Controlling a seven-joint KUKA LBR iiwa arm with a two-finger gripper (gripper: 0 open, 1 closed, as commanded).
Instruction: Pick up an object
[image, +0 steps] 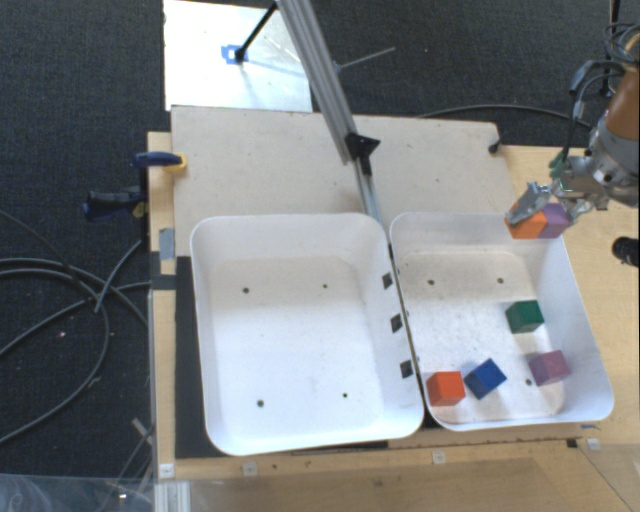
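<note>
Camera view has the gripper (540, 207) raised over the right bin's (590, 330) far corner, jaws closed on an orange-and-purple block (537, 224), apparently lifted clear of the loose blocks (486, 378).

The wooden bench (520, 185) carried a pale board (270, 160) across its far side. Two white bins sat side by side toward its near edge, the left bin (205, 330) touching the right bin (590, 380).

Bright, even overhead light, soft shadows, slightly grainy focus
</note>
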